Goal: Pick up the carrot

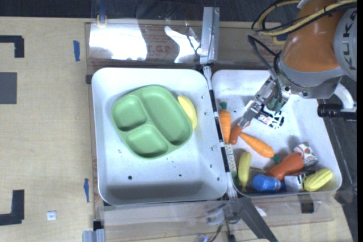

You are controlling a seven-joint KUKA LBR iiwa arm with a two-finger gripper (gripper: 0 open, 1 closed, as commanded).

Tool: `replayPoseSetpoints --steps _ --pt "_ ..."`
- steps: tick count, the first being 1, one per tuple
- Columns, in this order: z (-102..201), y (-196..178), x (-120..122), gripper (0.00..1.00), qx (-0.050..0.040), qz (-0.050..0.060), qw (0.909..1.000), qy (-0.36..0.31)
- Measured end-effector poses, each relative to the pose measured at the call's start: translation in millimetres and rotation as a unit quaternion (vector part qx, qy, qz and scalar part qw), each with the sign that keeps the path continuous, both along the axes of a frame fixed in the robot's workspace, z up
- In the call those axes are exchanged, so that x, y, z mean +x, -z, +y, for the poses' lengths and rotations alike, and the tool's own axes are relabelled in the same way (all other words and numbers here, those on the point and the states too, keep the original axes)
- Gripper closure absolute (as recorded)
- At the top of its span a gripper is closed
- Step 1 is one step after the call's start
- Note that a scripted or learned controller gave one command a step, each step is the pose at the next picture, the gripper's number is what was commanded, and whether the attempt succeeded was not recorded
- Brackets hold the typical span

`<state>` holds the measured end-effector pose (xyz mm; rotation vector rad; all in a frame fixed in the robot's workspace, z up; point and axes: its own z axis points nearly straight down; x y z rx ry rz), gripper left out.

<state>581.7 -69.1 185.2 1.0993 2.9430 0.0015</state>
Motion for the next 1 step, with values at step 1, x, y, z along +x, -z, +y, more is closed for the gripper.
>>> replayPoseSetpoints --steps 1 --pt "13.7 -0.1 -34.3 0.0 0.0 -0.001 0.9816 -0.191"
